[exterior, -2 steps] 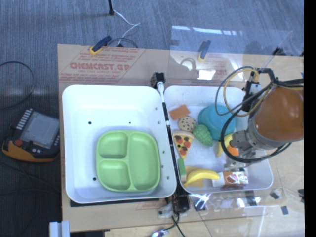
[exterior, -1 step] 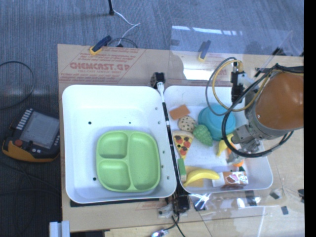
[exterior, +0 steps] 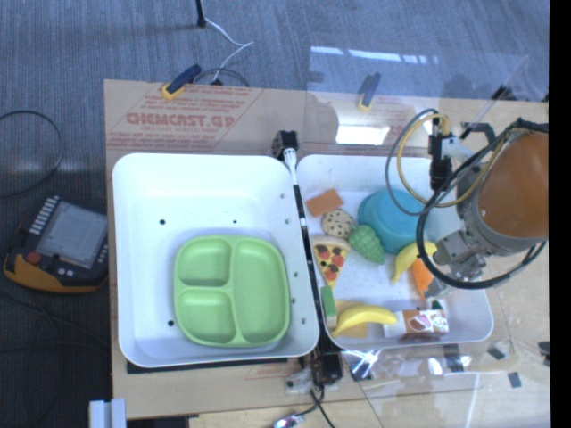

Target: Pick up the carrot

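**Arm low over a crowded right bin, carrot at its wrist**

Where the two shallow white bins meet along a shared centre wall, the room divides unevenly. One left white bin (exterior: 143, 194) holds a single light-green plastic plate with three compartments (exterior: 232, 290), which sits toward its near right corner, leaving bare floor along the far and left walls. One right white bin (exterior: 357, 169) is packed: its open floor is a strip along the far wall and a small patch in the middle.

One orange toy carrot (exterior: 420, 277) lies toward the right side of that bin, tilted, just beside a small yellow banana (exterior: 406, 259) and close to the right wall. The grey arm with the orange band (exterior: 517, 185) reaches in from the right, and its two-finger gripper (exterior: 443, 259) hangs right at the carrot; whether the jaws are wide, narrow or holding anything cannot be told, as the wrist hides them.

Counted in the right bin: two yellow bananas, the larger one (exterior: 361, 319) against the near wall; one teal bowl (exterior: 393, 217); one green bumpy vegetable (exterior: 367, 242); one pizza slice (exterior: 330, 260) by the centre wall; one tan round cookie (exterior: 337, 223); one orange flat wedge (exterior: 323, 201); one small printed carton (exterior: 426, 323) at the near wall.
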### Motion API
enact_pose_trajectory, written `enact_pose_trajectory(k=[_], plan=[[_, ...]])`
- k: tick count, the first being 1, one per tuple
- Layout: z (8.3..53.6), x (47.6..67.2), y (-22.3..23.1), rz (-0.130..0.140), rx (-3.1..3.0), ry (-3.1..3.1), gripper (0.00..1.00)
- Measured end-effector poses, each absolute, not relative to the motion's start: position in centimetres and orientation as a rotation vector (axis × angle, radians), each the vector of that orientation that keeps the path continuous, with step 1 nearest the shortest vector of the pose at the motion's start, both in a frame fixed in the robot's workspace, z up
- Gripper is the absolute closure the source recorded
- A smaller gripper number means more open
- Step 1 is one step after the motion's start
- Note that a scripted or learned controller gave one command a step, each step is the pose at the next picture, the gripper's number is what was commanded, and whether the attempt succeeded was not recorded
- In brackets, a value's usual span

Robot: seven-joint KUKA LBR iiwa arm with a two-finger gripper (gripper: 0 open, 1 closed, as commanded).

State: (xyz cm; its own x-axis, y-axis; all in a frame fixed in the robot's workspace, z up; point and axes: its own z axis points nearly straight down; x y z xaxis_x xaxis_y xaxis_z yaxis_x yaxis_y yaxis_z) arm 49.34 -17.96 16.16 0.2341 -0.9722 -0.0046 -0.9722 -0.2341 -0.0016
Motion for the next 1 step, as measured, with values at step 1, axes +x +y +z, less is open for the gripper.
enact_pose_trajectory(k=[1], plan=[[12.06, 48.92, -17.75, 0.0, -2.58, 1.784, 1.0]])
